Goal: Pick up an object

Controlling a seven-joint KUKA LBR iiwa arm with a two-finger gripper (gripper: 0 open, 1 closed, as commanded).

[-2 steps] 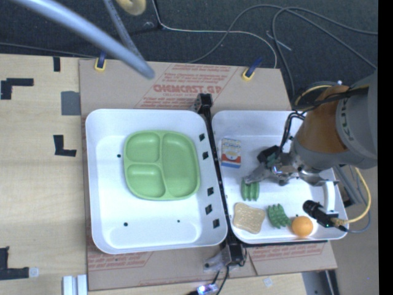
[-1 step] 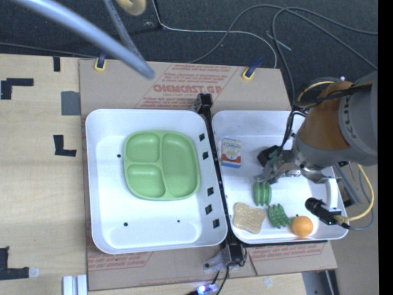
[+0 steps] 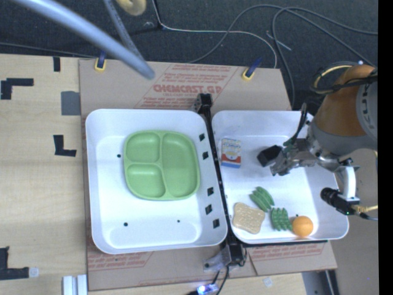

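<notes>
Green pods (image 3: 263,197) | long axis diag., upper-left to lower-right

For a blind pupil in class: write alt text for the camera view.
A grey arm's gripper hovers in the right bin, above a small carton, two green pods, a cracker and an orange. The left bin holds a green tray.

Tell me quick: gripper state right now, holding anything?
Gripper: over the right bin, above bare floor near the small carton; open or shut cannot be told, and nothing shows between its fingers.
</notes>
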